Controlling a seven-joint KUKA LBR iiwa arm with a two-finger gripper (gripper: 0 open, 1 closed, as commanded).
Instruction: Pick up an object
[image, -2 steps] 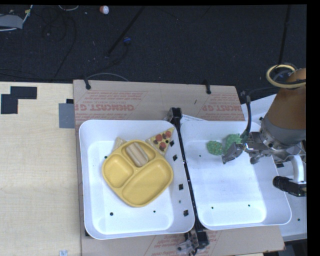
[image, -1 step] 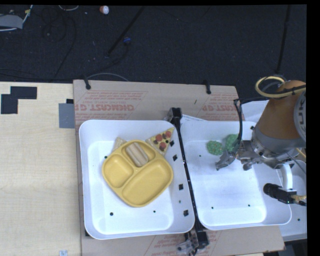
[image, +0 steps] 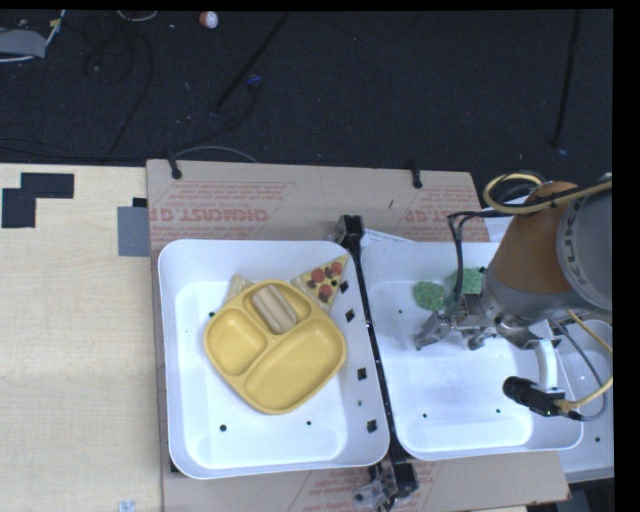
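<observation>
1. Two white bins are set side by side on a sheet of cardboard (image: 260, 205). A black strip (image: 371, 345) runs between them where their rims meet. All places below are given from this strip.
2. The left bin (image: 185, 400) is found left of the strip, and the right bin (image: 470, 420) right of it.
3. A yellow divided plate (image: 276, 357) is placed left of the strip, near it but apart, about in the middle of the left bin.
4. A tan ribbed piece (image: 273, 306) is laid in the plate's far compartment, left of the strip and well apart from it.
5. A toy pizza slice (image: 325, 279) is seen just left of the strip's far part, between the strip and the far rim of the plate.
6. A green lump (image: 430, 294) is located right of the strip, near it, on the floor of the right bin toward the far wall. It lies free and is not gripped.
7. A second green patch (image: 468, 281) is seen further right of the strip and is partly crossed by a black cable. It cannot be told whether it belongs to the same lump.
8. The gripper (image: 450, 338) is held low in the right bin, right of the strip, just beside the green lump on its near side. It cannot be told whether the jaws are spread or pressed together.
9. The arm (image: 530, 255) is seen further right of the strip, above the right bin's far right part.
</observation>
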